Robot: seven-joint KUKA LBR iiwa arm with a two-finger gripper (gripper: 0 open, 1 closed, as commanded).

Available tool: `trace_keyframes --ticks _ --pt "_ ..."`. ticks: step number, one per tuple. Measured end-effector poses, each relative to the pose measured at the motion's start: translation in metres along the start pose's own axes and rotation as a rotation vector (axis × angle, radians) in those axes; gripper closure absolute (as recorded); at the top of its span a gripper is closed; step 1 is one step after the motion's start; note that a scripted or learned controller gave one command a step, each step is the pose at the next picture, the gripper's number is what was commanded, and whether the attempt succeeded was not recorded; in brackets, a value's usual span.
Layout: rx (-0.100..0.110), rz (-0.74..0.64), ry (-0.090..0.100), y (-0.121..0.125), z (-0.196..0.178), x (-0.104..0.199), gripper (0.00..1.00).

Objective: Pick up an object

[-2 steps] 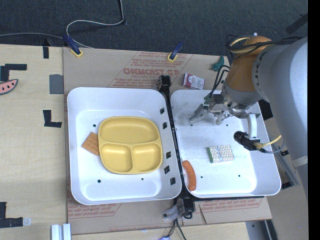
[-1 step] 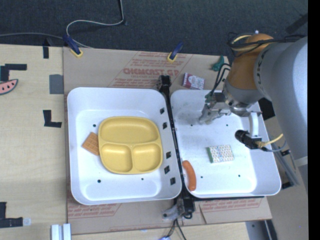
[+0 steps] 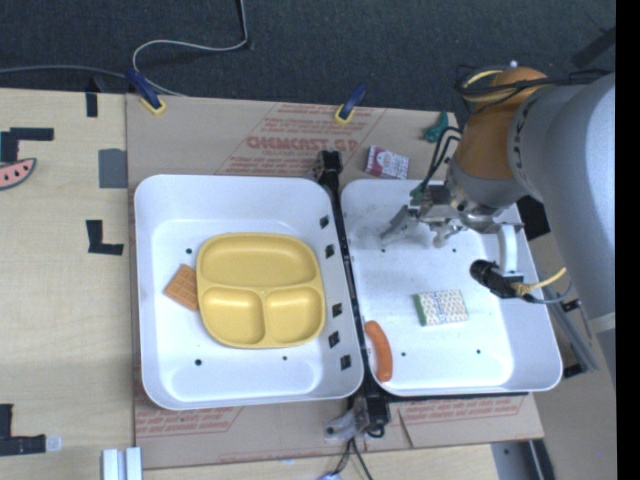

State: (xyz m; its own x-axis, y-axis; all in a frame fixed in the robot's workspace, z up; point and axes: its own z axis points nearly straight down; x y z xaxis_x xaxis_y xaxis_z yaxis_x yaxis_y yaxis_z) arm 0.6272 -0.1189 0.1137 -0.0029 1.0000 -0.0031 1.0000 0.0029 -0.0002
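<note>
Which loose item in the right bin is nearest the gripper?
The small patterned green-white block, mid-bin, below the gripper. The orange sausage-shaped piece lies farther off, at the bin's lower-left edge.

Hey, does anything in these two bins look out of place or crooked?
Mostly tidy. A tan cracker in the left bin is wedged partly under the yellow tray, at a tilt. In the right bin, the orange sausage lies against the left wall, and the patterned block sits slightly askew.

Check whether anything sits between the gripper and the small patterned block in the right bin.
Nothing visible does. The gripper is over the back of the right bin, and only bare white floor separates it from the patterned block. The orange sausage lies off toward the bin's front left corner.
</note>
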Motion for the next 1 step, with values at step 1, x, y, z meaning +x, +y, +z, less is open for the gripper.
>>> trace_keyframes --ticks 1 --pt "0.001 -0.001 0.002 0.0000 -0.0092 0.0009 1.00"
